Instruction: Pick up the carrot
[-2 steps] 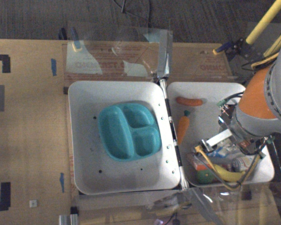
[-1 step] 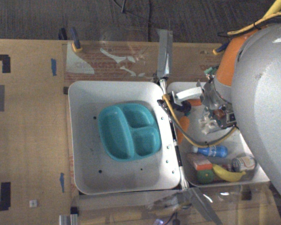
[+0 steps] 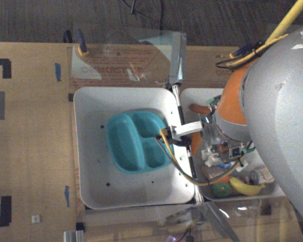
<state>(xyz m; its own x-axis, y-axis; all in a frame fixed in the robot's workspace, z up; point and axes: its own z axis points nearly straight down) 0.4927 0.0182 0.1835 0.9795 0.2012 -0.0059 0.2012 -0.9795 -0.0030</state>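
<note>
Your end effector (image 3: 219, 153) hangs low over the right bin (image 3: 189, 96), close to the divider between the two bins, and you cannot tell from this view whether it is open or closed, because the wrist hardware covers it. The carrot (image 3: 196, 141) shows as an orange sliver just beside the end effector, on the side toward the divider, lying in the right bin and partly hidden by a white bracket. On the near side of the end effector, still in the right bin, lie a yellow banana (image 3: 246, 186) and a green and red item (image 3: 222, 189) touching it. Across the divider, the left bin (image 3: 91, 135) holds a teal sectioned tray (image 3: 136, 141). The grey arm (image 3: 283, 115) with its orange band enters above the right bin. Both bins sit on the wooden tabletop (image 3: 30, 135).
</note>
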